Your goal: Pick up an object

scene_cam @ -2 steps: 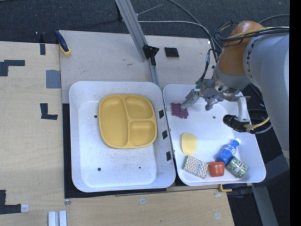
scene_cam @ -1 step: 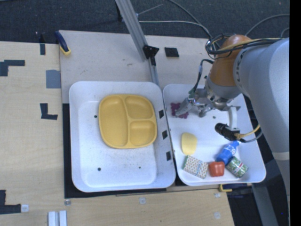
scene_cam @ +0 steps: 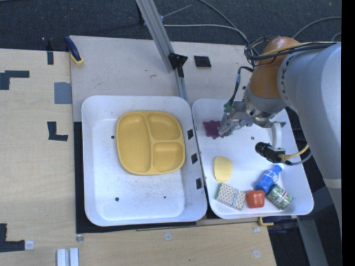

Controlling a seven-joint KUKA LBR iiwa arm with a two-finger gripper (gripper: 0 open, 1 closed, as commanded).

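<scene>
Reaching gripper (scene_cam: 226, 127) down at purple toy (scene_cam: 211, 128) in right bin (scene_cam: 294, 204), finger state unclear; next needing closing on toy, then lifting

1. You see two white bins (scene_cam: 91, 148), with a yellow tray (scene_cam: 150, 142) in the left one.
2. The right bin holds a purple item (scene_cam: 211, 128), a pale yellow piece (scene_cam: 223, 168), a checked green-and-white block (scene_cam: 229, 196), a red piece (scene_cam: 255, 199) and a blue bottle (scene_cam: 270, 178).
3. The arm (scene_cam: 310, 87) is grey with an orange band (scene_cam: 266, 73).
4. The tabletop (scene_cam: 33, 159) is tan.
</scene>
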